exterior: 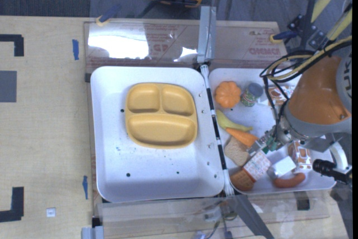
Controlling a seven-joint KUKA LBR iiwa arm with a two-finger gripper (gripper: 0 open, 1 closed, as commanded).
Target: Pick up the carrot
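Carrot (240,135): lying in the right bin (254,115), below the banana (226,120), pointing left.
Gripper (266,144): hanging just right of the carrot's thick end; whether it is touching is unclear.
Grip: cannot tell.
Neighbours: pumpkin (228,94) sitting above, cracker (237,150) lying below.
Left bin (106,137): carrying a yellow tray (161,115).

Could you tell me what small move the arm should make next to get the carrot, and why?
Probably a short shift toward the left bin, then down. The pincer sits just right of the carrot's thick end in the right bin, with the carrot lying free between the banana and the toast.
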